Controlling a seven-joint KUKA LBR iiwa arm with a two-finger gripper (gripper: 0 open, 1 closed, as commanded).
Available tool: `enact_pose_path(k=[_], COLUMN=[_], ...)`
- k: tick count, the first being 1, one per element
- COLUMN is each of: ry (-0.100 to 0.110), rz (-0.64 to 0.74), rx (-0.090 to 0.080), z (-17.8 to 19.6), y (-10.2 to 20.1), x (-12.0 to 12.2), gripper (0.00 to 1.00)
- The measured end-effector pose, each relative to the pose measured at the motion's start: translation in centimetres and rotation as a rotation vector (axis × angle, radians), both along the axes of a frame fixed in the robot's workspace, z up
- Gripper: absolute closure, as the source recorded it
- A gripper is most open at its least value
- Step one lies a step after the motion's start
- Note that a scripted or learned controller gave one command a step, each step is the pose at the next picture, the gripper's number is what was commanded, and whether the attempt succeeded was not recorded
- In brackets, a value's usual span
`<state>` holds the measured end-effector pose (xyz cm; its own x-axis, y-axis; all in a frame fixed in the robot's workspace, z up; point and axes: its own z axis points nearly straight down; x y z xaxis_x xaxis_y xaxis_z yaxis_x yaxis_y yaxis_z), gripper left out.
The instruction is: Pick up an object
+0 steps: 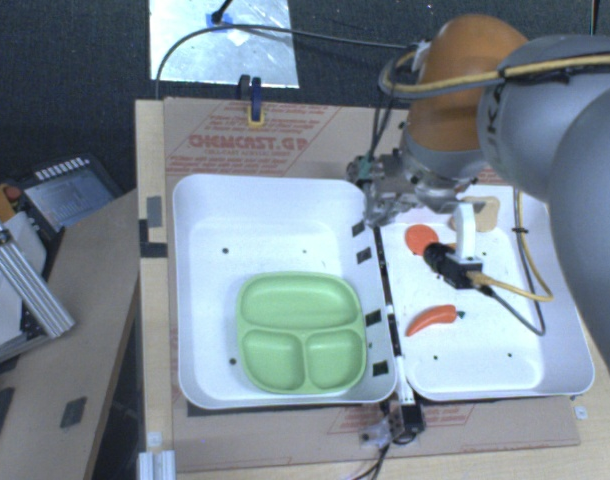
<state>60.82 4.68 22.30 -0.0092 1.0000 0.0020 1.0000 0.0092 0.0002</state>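
Claw (379, 204) hangs at the back-left corner of the right bin (505, 363); spread or pressed together, I cannot tell; centre it above the curved orange piece (431, 318), away from walls.

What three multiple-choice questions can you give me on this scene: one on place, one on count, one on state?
1. Where does the green plate lie? A) in the left bin B) in the other bin C) on the bench outside both
2. How many compartments does the plate have? A) two B) three C) five
3. In the right bin, how do the round orange piece and the long orange piece lie? A) touching B) stacked C) apart
Answers: 1 A, the left bin's white walls surround it; 2 B, one long section above two small ones; 3 C, white floor shows between them.
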Motion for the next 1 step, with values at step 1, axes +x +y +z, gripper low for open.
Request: enact_pose_path(k=[1], ry=[-0.002], rz=[0.001], rx=[0.001], z=[1.11], y=[5.73], x=[-0.17], gripper=[1.0])
